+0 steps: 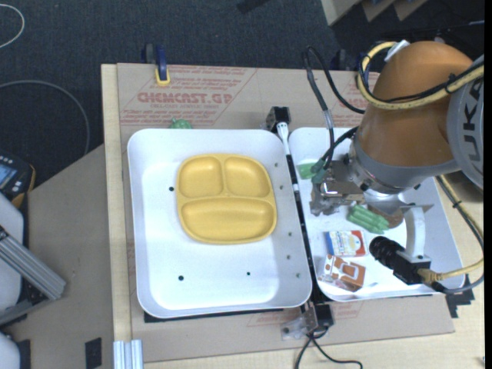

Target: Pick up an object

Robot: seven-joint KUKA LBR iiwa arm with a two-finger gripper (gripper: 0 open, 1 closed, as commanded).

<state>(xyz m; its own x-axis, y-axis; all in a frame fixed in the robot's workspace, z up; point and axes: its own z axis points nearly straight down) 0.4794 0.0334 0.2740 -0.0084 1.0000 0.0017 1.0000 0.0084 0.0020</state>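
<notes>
My gripper [329, 197] hangs low over the left half of the right bin [307, 138], under the arm's orange band and grey wrist. A green object [308, 168] lies just behind and to the left of it, partly hidden. Another green object [369, 221] lies to its right, under the wrist. In front of the gripper sit a white packet with blue and red print [344, 243] and a brown and white packet [342, 272]. I see nothing held in the gripper.
The left bin [154, 229] holds a yellow divided plate [226, 198]. A black ridge between the bins [296, 198] runs close to the gripper's left. The arm covers much of the right bin's back and right side.
</notes>
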